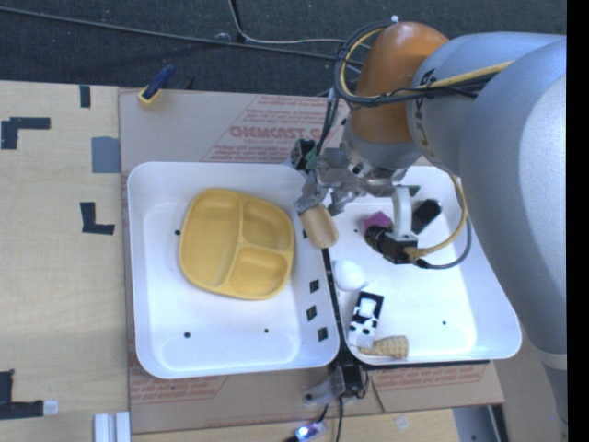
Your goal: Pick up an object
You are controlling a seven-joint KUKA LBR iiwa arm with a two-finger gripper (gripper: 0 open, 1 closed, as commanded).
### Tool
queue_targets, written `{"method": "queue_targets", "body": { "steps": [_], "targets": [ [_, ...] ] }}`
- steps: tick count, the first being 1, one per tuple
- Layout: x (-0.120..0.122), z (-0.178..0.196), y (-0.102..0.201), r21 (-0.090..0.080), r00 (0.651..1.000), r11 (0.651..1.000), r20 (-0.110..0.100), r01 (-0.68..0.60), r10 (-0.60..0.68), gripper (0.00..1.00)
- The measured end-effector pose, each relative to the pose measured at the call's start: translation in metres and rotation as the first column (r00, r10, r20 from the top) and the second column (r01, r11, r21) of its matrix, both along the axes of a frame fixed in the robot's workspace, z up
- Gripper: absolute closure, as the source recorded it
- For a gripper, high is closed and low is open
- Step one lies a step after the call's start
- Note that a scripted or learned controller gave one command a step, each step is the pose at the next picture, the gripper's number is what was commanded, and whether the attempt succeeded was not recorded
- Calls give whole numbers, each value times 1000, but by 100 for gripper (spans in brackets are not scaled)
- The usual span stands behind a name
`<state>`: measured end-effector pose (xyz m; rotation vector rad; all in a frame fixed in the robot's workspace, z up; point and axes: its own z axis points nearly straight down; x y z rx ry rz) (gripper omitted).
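The gripper (319,204) hangs over the seam where the two bins meet, toward the seam's 12 o'clock end. Its fingers are drawn in close on the top end of a tan lump (320,230), which sticks out at the gripper's 6 o'clock and overlaps the shared rims. The left bin (221,343) has a yellow plate (237,244) with three compartments lying flat at its middle. In the right bin (460,316), a white ball (350,273) sits at 9 o'clock, just beside the lump's lower end. A black-and-white block (366,313) is at the ball's 6 o'clock, and a waffle cone (385,346) lies on its side at the bin's 7 o'clock, against the near wall. A magenta piece (375,219) lies at the bin's 11 o'clock, partly hidden under the wrist.
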<state>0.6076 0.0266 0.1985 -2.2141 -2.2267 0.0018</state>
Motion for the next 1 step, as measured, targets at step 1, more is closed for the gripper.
{"method": "queue_targets", "body": {
  "steps": [1],
  "targets": [
    [16,17,55,1,1000,1000,2,-1,1,100]
  ]
}}
